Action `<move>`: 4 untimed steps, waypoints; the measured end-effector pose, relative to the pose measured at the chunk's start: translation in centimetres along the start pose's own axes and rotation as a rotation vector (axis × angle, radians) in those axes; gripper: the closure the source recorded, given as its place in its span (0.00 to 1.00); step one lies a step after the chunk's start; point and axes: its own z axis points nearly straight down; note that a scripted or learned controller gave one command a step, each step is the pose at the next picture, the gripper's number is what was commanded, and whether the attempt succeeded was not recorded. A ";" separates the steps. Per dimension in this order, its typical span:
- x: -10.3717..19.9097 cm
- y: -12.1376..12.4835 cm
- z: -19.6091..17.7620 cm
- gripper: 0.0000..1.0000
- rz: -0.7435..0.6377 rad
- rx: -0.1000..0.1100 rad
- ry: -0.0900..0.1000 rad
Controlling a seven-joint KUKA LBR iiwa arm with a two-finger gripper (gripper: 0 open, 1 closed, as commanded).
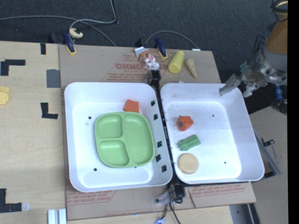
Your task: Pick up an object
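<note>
The right bin (233,125) holds a small red-orange pepper (185,122), a green ridged piece (188,142) and a tan round disc (188,163), all in its left half. My gripper (237,89) hovers over the bin's far right corner, well apart from these objects. Its two grey fingers stand open with nothing between them. The left bin (79,125) bears a green divided plate (124,139) and an orange block (131,106) behind it.
On the cardboard behind the bins lie a yellow cylinder (176,62), a tan cone (191,68) and a small printed packet (147,58). Blue clamps (70,44) and cables run along the back edge. The bins' shared wall (161,125) runs down the middle.
</note>
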 end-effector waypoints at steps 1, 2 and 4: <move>8.3 -7.4 6.7 0.00 -0.001 0.002 0.002; 12.5 -5.9 14.9 0.00 -0.001 -0.003 0.000; 12.2 -2.5 13.9 1.00 0.000 -0.004 -0.001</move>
